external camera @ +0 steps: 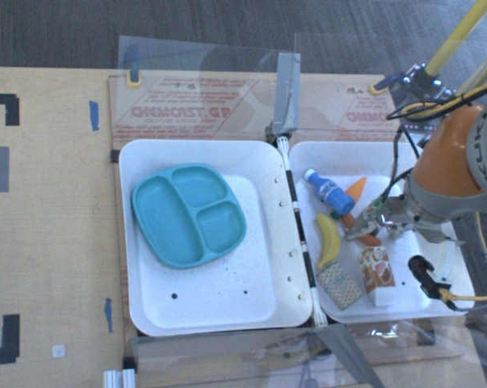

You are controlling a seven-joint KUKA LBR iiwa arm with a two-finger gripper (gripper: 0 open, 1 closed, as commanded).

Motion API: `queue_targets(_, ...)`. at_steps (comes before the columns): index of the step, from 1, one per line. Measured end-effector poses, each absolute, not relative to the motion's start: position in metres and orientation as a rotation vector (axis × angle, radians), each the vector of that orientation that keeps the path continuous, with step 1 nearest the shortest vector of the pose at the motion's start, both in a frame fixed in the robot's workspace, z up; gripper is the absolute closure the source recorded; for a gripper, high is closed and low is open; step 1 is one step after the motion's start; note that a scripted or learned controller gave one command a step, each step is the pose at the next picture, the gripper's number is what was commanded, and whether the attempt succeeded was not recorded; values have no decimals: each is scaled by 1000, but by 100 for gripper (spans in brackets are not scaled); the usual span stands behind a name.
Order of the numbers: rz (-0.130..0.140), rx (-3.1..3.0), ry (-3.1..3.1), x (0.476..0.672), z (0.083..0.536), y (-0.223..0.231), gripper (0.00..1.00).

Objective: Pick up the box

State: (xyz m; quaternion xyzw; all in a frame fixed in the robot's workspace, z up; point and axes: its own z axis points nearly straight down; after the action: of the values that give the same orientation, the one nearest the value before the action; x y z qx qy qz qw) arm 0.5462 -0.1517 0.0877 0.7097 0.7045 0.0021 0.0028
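The box [377,272] lies flat in the right bin [461,293], crowded by a checkered pouch [340,285] and a banana [328,239]. The gripper [372,223] hovers just above it; whether its jaws are spread, I cannot tell. A descent slightly off could nudge the neighbours instead.

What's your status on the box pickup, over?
End effector low in right bin, above the box, nothing seen held. Box flat near front wall, untouched. Banana and patterned sponge crowd its left side.
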Motion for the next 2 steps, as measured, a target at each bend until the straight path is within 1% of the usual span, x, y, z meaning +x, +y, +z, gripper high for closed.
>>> queue_targets(1, 4, 2299, 2134, 597, 87, -201, 0)
queue_targets(2, -18, 2292, 2156, 654, 86, -192, 0)
